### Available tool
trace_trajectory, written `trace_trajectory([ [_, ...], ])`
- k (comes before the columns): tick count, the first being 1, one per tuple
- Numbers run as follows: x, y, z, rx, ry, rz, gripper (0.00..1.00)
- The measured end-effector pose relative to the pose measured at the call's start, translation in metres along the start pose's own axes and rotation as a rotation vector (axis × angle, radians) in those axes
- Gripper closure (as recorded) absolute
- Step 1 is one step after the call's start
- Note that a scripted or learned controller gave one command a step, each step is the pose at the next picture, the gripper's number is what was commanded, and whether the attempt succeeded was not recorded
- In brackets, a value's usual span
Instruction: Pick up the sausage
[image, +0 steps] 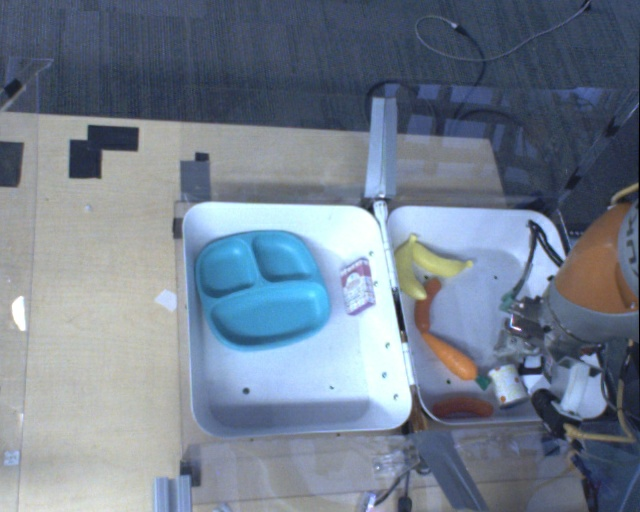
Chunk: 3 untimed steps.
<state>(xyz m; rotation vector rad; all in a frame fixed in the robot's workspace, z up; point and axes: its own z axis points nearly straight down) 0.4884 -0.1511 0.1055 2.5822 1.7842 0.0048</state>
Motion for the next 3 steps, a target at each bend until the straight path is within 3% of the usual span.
trace_trajectory([
  [1, -0.038, 0.015, -0.088, -0.002, -0.001, -0.16, 1.0],
  [2, -0.015, 0.007, -0.077, -0.002, -0.001, -0.554, 1.0],
  [3, 0.002, 0.001, -0.083, -0.003, -0.001, -0.824, 1.0],
])
